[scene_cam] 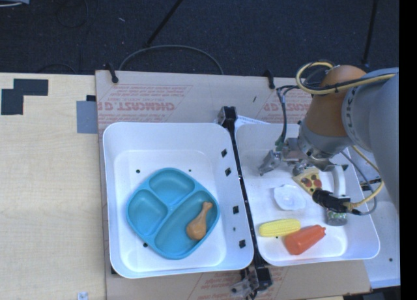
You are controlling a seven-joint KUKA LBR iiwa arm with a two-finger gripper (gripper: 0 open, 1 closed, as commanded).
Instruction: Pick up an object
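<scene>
Approach step, nothing lifted yet. My gripper point(281, 160) hangs over the upper part of the right bin point(365, 243), spread open, nothing between the fingers.

Candidates, all in that bin: a white piece point(288, 197) just below the gripper, nearest to it; a pizza-slice toy point(307, 179) beside the white piece, partly under my wrist; a yellow corn cob point(279, 228) and an orange-red carrot-shaped toy point(304, 239) lying side by side near the front wall.

Left bin point(111, 188) holds a blue divided plate point(156, 210) with a chicken drumstick point(200, 222) in one compartment; well apart from me.

Next, as I judge it: pick one target, likely the white piece, centre over it, descend, close. It looks low and flat, so the fingers may slide off.
</scene>
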